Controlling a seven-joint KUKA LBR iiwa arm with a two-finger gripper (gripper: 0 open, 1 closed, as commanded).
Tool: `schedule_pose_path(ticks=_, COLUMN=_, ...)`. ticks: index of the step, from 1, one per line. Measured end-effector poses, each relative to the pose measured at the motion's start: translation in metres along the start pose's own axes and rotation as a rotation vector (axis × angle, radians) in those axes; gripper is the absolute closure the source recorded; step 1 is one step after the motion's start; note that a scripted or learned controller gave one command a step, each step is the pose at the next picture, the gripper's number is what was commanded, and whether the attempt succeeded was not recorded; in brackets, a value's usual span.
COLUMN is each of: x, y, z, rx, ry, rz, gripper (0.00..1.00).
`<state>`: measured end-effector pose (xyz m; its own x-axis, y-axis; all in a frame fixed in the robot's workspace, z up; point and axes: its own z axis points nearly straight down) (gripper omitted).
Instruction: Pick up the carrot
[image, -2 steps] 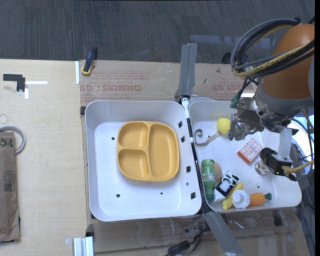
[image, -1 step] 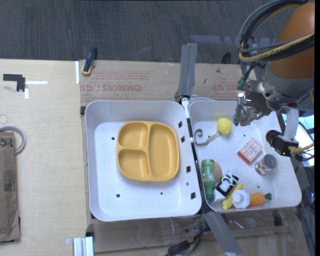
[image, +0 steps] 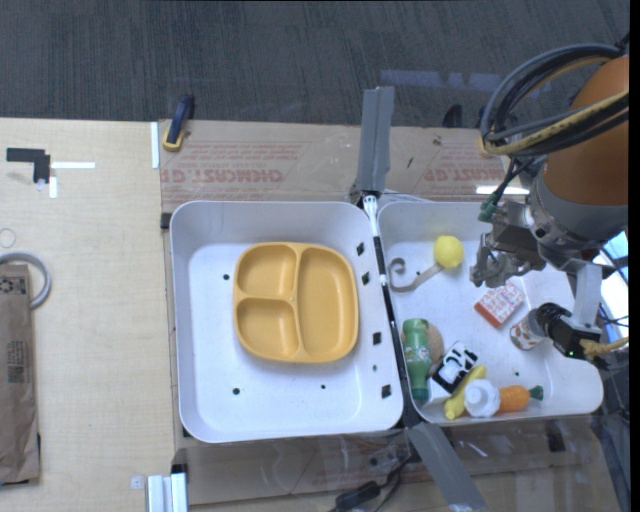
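Carrot lies in the right bin, well below the gripper and a little to its right, near the bin's lower rim. Its long axis runs roughly level across the view, the orange body toward the left and a small green tip toward the right; it looks smooth and plastic. The gripper hangs over the upper middle of that bin, a dark metal cluster under the grey wrist and orange band of the arm; whether it is released or clenched I cannot tell, and nothing shows in its grasp.

Just below the gripper lies a small flat red and white packet. Just left of the gripper is a round yellow ball-like fruit, and beyond it a thin curved grey hook. Lower right of the gripper rests a small brown can on its side. Touching the carrot's left end is a white bottle cap, with a yellow banana-shaped piece beside it. Farther left stand a black and white box and a green cylinder. Far left of the gripper, the left bin holds a glossy yellow three-part plate. Both bins sit on a pale wooden surface.
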<state>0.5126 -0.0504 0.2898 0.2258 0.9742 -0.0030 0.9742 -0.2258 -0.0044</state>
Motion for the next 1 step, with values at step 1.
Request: schedule_pose_path(ticks=1, x=0.0236, y=0.0567, z=-0.0465, rx=-0.005, ry=0.000, rz=-0.433, gripper=0.00)
